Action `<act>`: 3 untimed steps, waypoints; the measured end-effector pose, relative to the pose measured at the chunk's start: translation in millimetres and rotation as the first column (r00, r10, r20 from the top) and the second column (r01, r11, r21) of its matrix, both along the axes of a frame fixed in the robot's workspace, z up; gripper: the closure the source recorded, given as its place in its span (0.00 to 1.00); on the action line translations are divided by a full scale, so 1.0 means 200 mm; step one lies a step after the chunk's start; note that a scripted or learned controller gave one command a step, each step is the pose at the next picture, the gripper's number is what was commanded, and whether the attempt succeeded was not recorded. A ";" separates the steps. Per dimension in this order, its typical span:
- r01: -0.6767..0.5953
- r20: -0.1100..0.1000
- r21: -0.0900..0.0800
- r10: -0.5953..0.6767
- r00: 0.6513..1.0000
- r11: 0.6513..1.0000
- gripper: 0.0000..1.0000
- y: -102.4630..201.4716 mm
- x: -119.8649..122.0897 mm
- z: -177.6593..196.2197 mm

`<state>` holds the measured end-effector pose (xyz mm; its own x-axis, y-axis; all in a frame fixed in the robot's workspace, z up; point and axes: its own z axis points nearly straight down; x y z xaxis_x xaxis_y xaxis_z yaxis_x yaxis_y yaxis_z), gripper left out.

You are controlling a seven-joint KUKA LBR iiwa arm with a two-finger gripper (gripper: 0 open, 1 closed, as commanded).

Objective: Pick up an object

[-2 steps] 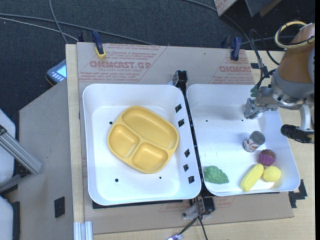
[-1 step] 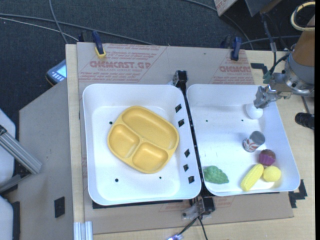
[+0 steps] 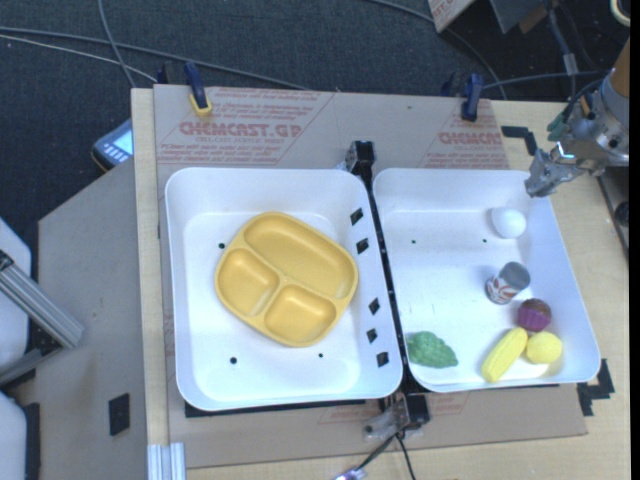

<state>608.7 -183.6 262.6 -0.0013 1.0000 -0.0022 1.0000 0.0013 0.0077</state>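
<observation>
Currently we note the gripper [image 3: 546,178] at the right bin's [image 3: 440,218] far rim, carrying nothing; finger spread we cannot tell. The white ball [image 3: 508,222] lies nearest, probably round enough to roll off a skewed pinch.

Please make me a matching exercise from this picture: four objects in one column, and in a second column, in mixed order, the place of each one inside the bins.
Things:
1. yellow divided plate
2. white ball
3. green piece
4. yellow corn cob

Places:
A. right bin, front edge, closest to the divider between the bins
B. middle of the left bin
C. right bin, far part, closest to the pincer
D. right bin, front right, beside a yellow ball

Pairs: 1-B, 2-C, 3-A, 4-D
</observation>
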 end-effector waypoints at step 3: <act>-0.005 -0.006 0.004 0.005 1.000 1.000 1.00 0.80 0.10 -0.04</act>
